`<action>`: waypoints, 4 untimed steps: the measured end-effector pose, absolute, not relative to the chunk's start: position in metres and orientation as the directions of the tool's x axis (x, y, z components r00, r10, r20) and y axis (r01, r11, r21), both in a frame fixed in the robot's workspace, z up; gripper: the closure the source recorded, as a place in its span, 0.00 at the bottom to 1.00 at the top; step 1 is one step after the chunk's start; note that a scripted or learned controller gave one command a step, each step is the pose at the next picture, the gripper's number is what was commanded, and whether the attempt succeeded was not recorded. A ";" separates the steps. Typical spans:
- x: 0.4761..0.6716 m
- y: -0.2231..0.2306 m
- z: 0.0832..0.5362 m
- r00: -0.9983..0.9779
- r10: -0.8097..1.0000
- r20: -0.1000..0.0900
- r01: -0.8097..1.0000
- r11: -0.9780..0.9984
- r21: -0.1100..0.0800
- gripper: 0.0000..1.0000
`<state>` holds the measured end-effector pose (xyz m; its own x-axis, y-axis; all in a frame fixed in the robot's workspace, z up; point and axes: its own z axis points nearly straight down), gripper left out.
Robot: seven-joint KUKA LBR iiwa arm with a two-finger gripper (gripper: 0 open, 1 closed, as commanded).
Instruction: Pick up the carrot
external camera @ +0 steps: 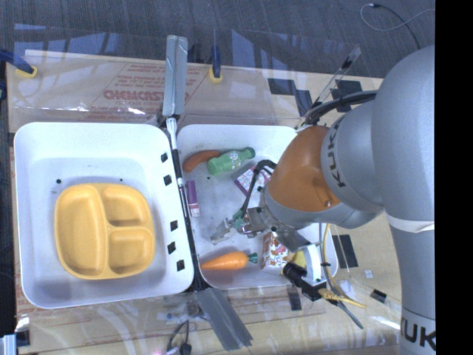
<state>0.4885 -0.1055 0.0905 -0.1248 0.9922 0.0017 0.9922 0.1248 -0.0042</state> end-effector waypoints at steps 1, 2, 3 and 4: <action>0.477 -0.047 0.191 0.409 0.912 0.000 0.912 -0.409 -0.003 0.00; 0.475 -0.103 0.115 0.443 0.897 -0.001 0.897 -0.443 -0.007 0.00; 0.477 -0.046 0.191 0.533 0.846 0.001 0.846 -0.533 -0.004 0.00; 0.477 -0.079 0.252 0.603 0.798 0.000 0.798 -0.603 -0.003 0.00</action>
